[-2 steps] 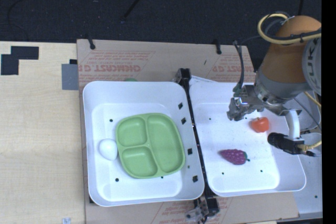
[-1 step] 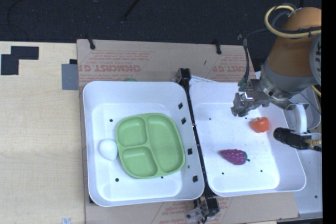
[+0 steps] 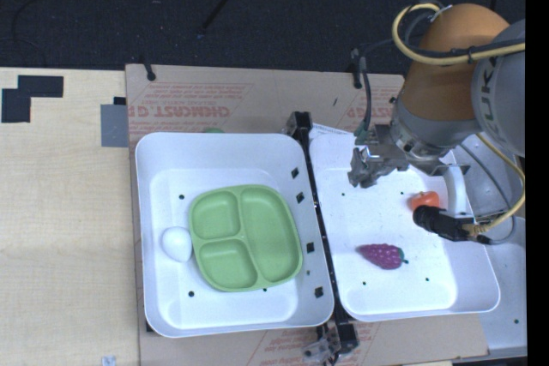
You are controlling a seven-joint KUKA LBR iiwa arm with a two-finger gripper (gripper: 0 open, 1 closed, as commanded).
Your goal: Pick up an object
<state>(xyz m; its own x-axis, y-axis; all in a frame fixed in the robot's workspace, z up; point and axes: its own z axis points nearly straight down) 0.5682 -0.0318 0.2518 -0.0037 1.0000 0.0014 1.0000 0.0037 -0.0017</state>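
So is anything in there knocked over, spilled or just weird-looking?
Nothing stands out. The green plate lies flat in the left bin beside a white egg; purple grapes lie in the right bin.

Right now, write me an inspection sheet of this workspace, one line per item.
Surface: two white bins side by side, left bin and right bin, on a cardboard sheet.
Job's things: purple grape bunch and small orange object in the right bin.
Clutter: green divided plate with a white egg touching its left edge, both in the left bin.
Gripper: gripper above the right bin's far part, holding nothing visible.
Cables: yellow hose looping on the arm; dark cables on the floor beyond.
Surroundings: dark floor, light wooden bench at left.
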